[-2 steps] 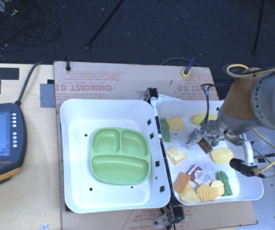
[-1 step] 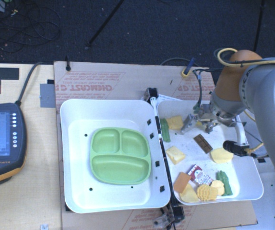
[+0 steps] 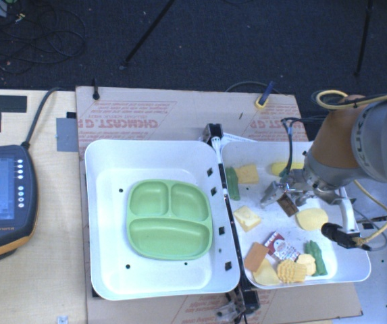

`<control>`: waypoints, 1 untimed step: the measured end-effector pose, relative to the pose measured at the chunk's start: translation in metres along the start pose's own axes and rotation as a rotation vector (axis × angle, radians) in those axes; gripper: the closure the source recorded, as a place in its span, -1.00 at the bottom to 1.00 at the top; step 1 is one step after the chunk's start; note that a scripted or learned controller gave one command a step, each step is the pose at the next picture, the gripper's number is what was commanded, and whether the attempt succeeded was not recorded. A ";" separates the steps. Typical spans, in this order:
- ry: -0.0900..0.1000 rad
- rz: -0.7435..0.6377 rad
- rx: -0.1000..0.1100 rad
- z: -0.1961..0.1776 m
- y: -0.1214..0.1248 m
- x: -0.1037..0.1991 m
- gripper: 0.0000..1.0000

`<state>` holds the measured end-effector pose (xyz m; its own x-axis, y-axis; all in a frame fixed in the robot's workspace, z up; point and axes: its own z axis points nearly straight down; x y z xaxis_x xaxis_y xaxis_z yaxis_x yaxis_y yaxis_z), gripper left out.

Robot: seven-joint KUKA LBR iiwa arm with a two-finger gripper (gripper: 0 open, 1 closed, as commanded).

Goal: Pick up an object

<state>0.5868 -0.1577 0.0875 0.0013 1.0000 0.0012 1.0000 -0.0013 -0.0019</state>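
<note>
Far left of the green plate, on the table (image 3: 51,262): a teach pendant (image 3: 1,198) with a lit blue screen. In the left bin (image 3: 105,262): the green divided plate (image 3: 168,219), three compartments, lying flat near the middle. Just right of the plate, across the rims where the two bins met: a green pod-shaped toy (image 3: 231,183) in the right bin (image 3: 355,270), and beside it a yellow cheese-like block (image 3: 248,174). Lower, still right of the plate: a second pale yellow wedge (image 3: 247,217), then an orange block (image 3: 255,256), a red-and-white packet (image 3: 281,246), a ridged yellow corn-like piece (image 3: 290,271) and a small green piece (image 3: 315,258). Further right of the plate, mid-bin: the claw (image 3: 279,196), reaching down over the bin floor, fingers spread and released, nothing seen between them. Just right of the claw: a brown piece (image 3: 288,206) and a yellow lemon-like toy (image 3: 312,219). Farthest right of the plate: the grey arm (image 3: 372,140) with its orange band (image 3: 331,144).
</note>
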 end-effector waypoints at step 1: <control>0.002 -0.006 0.018 0.002 0.055 -0.001 -1.00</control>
<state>0.6419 -0.1589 0.0854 -0.0044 1.0000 0.0029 0.9998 0.0045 -0.0197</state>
